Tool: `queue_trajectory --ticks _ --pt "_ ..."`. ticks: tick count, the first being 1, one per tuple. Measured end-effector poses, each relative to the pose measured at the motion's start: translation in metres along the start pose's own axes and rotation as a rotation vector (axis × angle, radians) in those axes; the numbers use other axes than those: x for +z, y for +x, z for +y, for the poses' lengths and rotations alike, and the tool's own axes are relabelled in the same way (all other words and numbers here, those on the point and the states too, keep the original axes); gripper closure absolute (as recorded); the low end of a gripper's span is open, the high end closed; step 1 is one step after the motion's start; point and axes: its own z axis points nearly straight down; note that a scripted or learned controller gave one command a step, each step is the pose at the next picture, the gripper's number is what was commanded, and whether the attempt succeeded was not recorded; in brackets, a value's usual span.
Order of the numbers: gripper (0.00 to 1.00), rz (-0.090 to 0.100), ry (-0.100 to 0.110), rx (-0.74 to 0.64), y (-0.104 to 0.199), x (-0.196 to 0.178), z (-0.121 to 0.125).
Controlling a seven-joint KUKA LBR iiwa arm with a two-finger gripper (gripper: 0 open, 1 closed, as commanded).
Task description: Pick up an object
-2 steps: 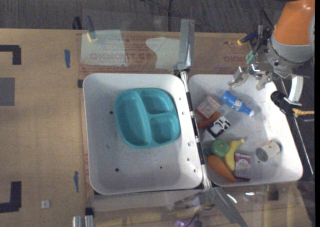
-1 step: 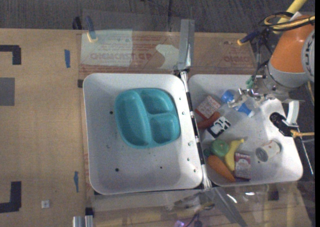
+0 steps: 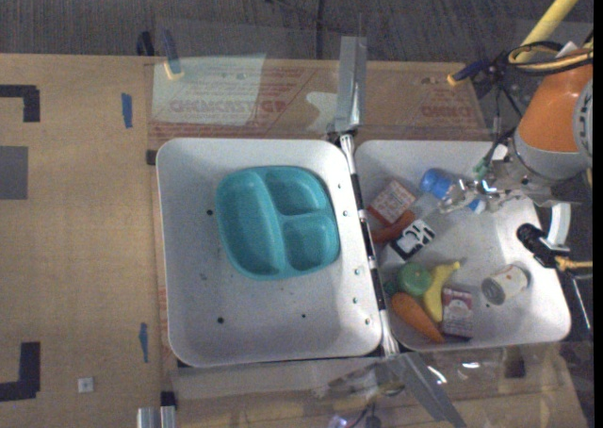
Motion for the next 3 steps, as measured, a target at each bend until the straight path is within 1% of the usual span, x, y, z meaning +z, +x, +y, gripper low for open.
queue_trajectory --ticks 1,2,3 --pt "1.00 -0.003 0.003 0.000 -0.002 -0.010 -0.001" --pt "1.00 -0.001 -0.001 0.147 0.046 -0.098 0.023" --pt "1.00 -0.002 -0.001 0.460 0.092 -0.150 0.051"
